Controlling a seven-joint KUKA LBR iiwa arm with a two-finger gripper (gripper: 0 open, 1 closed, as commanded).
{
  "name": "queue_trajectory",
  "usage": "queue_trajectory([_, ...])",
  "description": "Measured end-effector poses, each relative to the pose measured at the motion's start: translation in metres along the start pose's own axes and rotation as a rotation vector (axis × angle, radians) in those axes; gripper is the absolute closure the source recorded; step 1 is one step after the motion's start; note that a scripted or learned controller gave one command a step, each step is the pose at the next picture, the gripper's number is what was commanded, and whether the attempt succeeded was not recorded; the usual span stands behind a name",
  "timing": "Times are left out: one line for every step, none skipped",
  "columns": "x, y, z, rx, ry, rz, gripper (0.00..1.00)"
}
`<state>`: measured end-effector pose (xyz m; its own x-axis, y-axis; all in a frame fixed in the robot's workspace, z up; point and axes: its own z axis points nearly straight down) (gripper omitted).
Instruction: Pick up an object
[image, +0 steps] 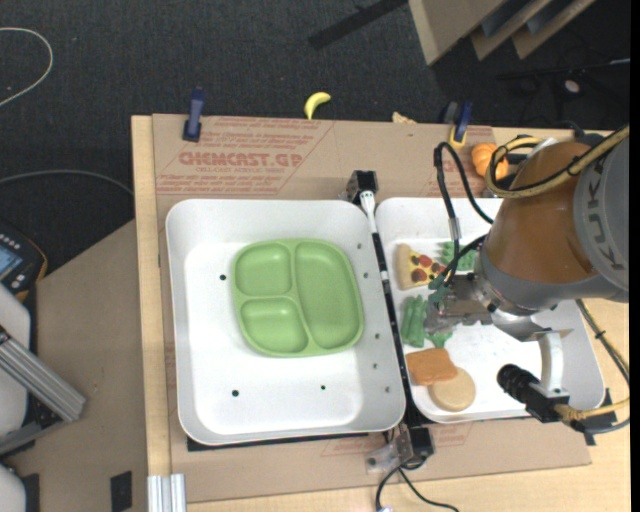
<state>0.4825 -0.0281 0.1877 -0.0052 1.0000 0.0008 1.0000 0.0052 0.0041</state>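
The gripper (447, 310) is down in the right bin (590, 375), over the green toy (413, 318) at the bin's left wall; whether it is open or clamped I cannot tell. The toy seems to run lengthwise up the bin, just left of the gripper. The arm (545, 235) leans in from the right, wrist bent downward.

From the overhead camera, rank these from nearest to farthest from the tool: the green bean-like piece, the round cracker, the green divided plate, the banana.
1. Green bean-like piece, just left of the tool, right bin.
2. Round cracker, toward that bin's near edge.
3. Green divided plate, centre of the left bin.
4. Banana, beyond the bench's far edge.
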Motion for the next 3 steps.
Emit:
queue_trajectory([0.052,-0.001,-0.11,-0.009,0.002,-0.003,1.0])
queue_trajectory([0.081,0.0,-0.282,-0.018,0.003,-0.001,1.0])
queue_trajectory([0.12,-0.005,-0.099,0.022,-0.003,0.004,1.0])
